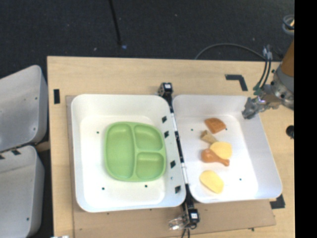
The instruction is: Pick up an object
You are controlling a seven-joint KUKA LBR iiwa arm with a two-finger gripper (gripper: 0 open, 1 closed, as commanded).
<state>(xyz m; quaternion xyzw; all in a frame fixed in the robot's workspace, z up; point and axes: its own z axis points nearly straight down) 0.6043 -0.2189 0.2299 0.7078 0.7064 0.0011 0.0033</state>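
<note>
Grey arm [283, 78] entering at the right edge, orange band above wrist, tool [249, 109] pointing down-left

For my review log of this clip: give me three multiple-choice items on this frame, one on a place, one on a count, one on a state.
1. Where is the green tray?
A. left bin
B. right bin
C. bare bench

2. How many food pieces lie in the right bin?
A. two
B. five
C. eight

3. The gripper is:
A. gripping the tray
B. at the right bin's far right corner, above the food
C. inside the left bin

Answers: 1 A, the tray lies in the left bin. 2 B, five pieces. 3 B, nothing visibly held.
</note>
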